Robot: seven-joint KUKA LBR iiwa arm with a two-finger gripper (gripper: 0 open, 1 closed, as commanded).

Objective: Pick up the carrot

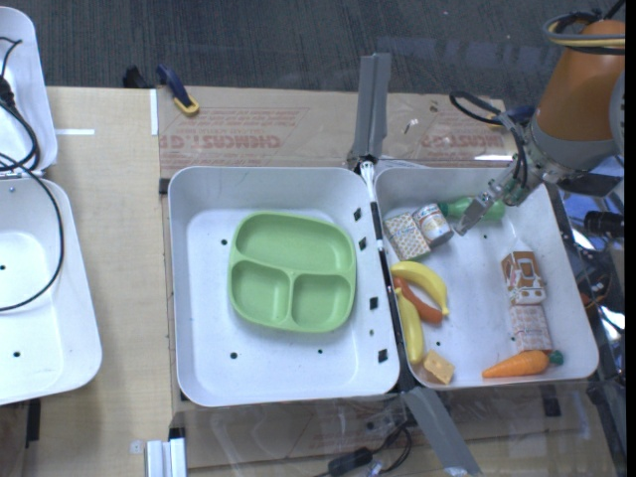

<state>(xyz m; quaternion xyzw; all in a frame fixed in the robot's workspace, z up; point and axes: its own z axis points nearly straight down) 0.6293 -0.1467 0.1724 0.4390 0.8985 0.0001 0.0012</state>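
The carrot (518, 365), orange with a small green tip at its right end, lies on the floor of the right bin (475, 276) near the front right corner. My gripper (479, 212) hangs over the back of that bin, well behind the carrot and apart from it, next to a green item (459, 207) by the back wall. Nothing shows between its fingers.
The right bin also holds a brown snack packet (524, 291) just behind the carrot, two bananas (417, 301), a red sausage-like piece (421, 303), a cheese wedge (438, 369), a small can (431, 223) and a patterned box (404, 235). A green divided plate (292, 270) sits in the left bin (199, 286).
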